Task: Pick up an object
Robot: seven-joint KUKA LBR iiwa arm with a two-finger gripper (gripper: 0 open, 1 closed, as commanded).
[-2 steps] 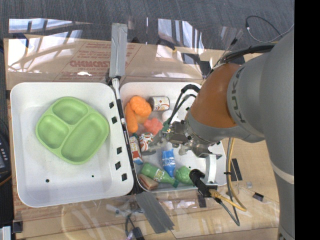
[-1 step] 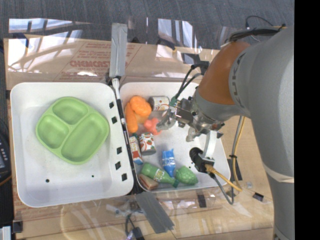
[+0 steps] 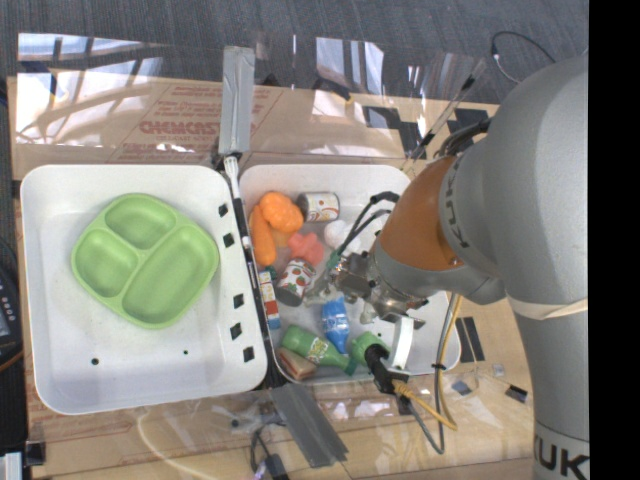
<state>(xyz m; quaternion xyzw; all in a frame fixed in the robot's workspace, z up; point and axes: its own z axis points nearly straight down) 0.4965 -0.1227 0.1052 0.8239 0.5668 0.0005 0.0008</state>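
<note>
The right bin (image 3: pixel 420 183) holds a heap of toy groceries. An orange lump (image 3: pixel 281 211) lies over a carrot-like piece (image 3: pixel 262 241), with a small can (image 3: pixel 320 206) and a pink piece (image 3: pixel 309 249) beside them. A red-and-white carton (image 3: pixel 293 281), a blue bottle (image 3: pixel 336 323) and a green bottle (image 3: pixel 314 348) lie lower down. My gripper (image 3: pixel 342 273) hangs low over the middle of this bin, just right of the carton and above the blue bottle. The wrist hides the bin's right half.
The left bin (image 3: pixel 50 368) bears a green divided plate (image 3: pixel 146 259). A grey divider strip (image 3: pixel 236 108) runs between the bins. Cardboard and shiny film lie behind them. Cables (image 3: pixel 430 408) trail off the wrist at the front right.
</note>
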